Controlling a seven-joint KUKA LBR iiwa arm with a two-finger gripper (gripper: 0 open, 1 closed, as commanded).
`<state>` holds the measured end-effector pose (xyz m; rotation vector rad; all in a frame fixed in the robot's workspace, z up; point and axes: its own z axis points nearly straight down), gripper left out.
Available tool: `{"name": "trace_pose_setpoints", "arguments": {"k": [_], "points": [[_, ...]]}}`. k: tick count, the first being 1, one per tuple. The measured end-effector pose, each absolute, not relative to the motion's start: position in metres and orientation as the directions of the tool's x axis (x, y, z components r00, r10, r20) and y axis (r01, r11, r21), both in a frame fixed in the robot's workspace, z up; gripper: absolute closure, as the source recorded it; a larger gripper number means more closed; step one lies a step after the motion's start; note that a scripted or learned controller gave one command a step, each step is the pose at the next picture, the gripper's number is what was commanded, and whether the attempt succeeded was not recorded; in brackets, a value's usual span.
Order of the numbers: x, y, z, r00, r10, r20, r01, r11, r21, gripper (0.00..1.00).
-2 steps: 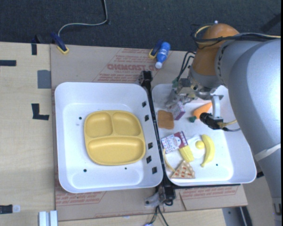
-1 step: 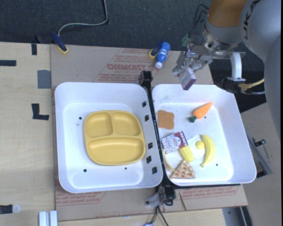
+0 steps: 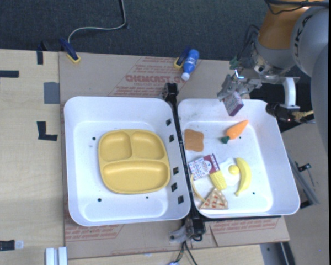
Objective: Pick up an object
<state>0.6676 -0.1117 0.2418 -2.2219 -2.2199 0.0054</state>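
The right bin (image 3: 267, 148) is crowded low down: banana (image 3: 243, 175), corn (image 3: 218, 179), waffle (image 3: 213, 200) and card (image 3: 203, 165) sit close together. Its upper left looks open. The yellow tray (image 3: 134, 161) fills the left bin's (image 3: 80, 148) middle.

One camera hangs fixed above the counter (image 3: 22, 148) and looks down at a slant, far enough off to take in both white bins whole: the left bin (image 3: 77, 164) and the right bin (image 3: 276, 164) side by side. Dark floor runs along the top, and the arm (image 3: 289, 24) comes in from the upper right.
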Motion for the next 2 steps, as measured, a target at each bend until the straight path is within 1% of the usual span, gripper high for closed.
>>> {"name": "trace_pose_setpoints", "arguments": {"k": [1, 2], "points": [[0.668, -0.111, 0.252, -0.001, 1.0, -0.003, 1.0, 0.001, -0.002, 1.0], [0.632, -0.137, 0.213, 0.0, 1.0, -0.001, 1.0, 0.0, -0.003, 1.0]]}}
